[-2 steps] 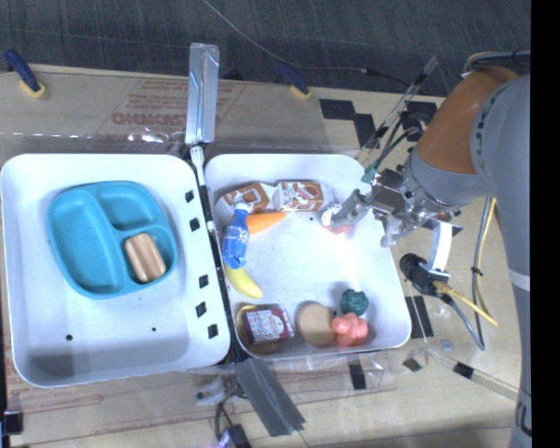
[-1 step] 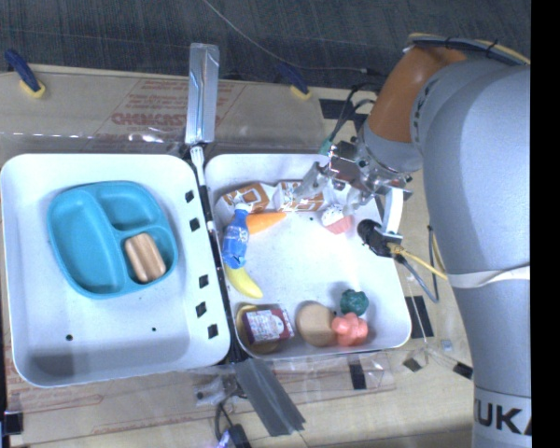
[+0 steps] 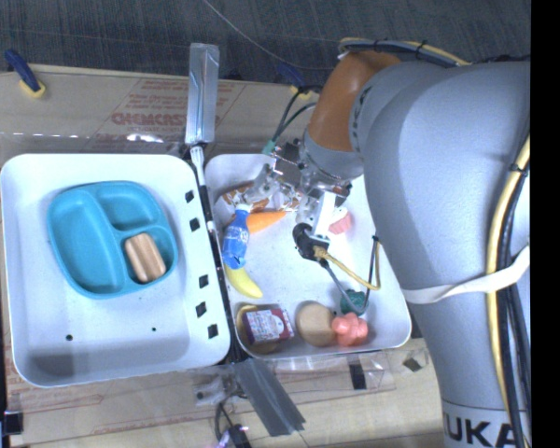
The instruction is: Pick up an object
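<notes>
Gripper [image 3: 282, 197] low beside carrot [image 3: 267, 218]

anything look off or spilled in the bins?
Nothing stands out. The brown roll sits in the blue divided plate in the left bin. The banana, carrot and blue bottle lie loose inside the right bin.

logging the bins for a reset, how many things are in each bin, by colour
Left bin:
blue tray: 1
tan roll: 1

Right bin:
blue bottle: 1
orange carrot: 1
yellow banana: 1
red-label tin: 1
tan ball: 1
pink toy: 1
pink piece: 1

Total: 9, not counting anything under the gripper.
</notes>
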{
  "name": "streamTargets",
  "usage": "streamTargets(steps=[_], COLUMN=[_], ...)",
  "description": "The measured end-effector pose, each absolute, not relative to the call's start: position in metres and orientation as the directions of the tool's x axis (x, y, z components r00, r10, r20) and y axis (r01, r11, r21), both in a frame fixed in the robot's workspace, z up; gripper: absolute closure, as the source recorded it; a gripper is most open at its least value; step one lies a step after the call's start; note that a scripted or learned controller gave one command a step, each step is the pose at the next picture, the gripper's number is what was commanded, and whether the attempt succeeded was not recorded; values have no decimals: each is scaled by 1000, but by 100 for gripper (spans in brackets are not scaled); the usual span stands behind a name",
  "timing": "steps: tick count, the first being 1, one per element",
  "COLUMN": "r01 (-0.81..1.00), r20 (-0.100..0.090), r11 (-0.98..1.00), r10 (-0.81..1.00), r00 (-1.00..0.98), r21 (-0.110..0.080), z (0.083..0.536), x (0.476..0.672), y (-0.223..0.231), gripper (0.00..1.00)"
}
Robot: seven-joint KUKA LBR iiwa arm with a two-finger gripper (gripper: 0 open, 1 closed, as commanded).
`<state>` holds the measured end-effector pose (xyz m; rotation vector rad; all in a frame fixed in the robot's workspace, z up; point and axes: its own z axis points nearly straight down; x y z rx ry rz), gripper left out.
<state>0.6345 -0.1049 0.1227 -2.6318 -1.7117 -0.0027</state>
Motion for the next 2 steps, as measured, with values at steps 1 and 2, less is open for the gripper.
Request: streamTargets(steps=[1,2], r01=[924,981], r20=[5,-2], r11=[-381,-195], r10=[925,981], r00=[381,195], r21=[23,9], z=[103,102], x=[580,618], y=[-95,-102], gripper=[0,0])
